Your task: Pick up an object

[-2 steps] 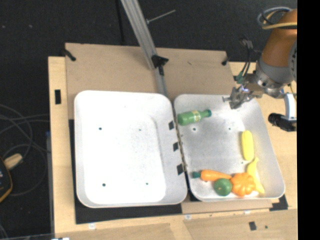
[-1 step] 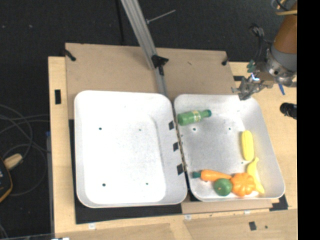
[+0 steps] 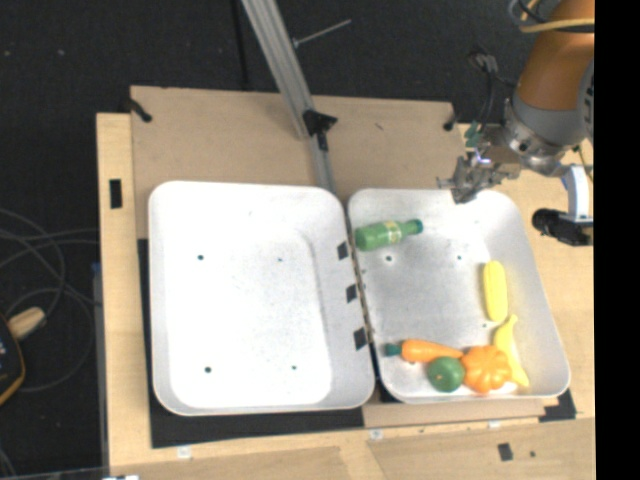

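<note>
Here is the grey arm with its orange band (image 3: pixel 555 53) reaching in at the upper right, and its small dark two-finger tool (image 3: pixel 466 183) hangs just over the far rim of the right-hand shallow white bin (image 3: pixel 535 268). Nothing sits between those fingers, and from this high angle I cannot tell whether they are spread or pressed together; the tip is a dark tangle against the tan desk (image 3: pixel 400 128).

Down in the right bin, a green plastic bottle with a pale cap (image 3: pixel 387 233) lies on its side near the far left corner, close to the wall shared with the neighbouring bin. Along the right wall lies a yellow corn-cob-shaped toy (image 3: pixel 494 290), and just below it a curved yellow banana (image 3: pixel 510 348) runs toward the near corner. The near edge is crowded: an orange carrot toy (image 3: pixel 428 349) lies flat, a round green ball-shaped fruit (image 3: pixel 446 373) sits just beside it, and a lumpy orange pepper-like toy (image 3: pixel 484 366) is pressed in between the green fruit and the banana. All of them are well apart from the tool.

The left-hand white bin (image 3: pixel 250 298) shows bare floor with a few dark dots. A grey metal pole (image 3: pixel 285 53) slants across the desk behind the two bins.
</note>
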Tool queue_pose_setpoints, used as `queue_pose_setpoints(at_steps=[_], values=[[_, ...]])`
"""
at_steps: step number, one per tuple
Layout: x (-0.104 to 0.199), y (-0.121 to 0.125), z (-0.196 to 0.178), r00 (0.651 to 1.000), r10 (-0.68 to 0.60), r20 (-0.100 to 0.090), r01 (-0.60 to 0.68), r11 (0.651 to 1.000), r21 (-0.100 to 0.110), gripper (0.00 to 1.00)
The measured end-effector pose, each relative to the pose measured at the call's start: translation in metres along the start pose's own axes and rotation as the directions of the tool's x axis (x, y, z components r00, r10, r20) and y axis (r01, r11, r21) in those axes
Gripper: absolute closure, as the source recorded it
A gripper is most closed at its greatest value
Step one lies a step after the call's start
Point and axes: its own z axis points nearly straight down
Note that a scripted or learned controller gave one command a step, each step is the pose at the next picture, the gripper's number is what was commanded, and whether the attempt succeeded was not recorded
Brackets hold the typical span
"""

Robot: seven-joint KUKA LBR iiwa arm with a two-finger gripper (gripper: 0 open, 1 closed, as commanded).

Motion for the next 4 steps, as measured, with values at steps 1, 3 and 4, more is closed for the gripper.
queue_pose_setpoints(at_steps=[1,3,4], values=[[0.055,-0.007,0.000,1.000,0.000,-0.001,0.000,1.000,0.000,1.00],[0.155,0.001,0.007,1.000,0.000,-0.001,0.000,1.000,0.002,1.00],[0.208,0.007,0.019,1.000,0.000,-0.001,0.000,1.000,0.002,1.00]])
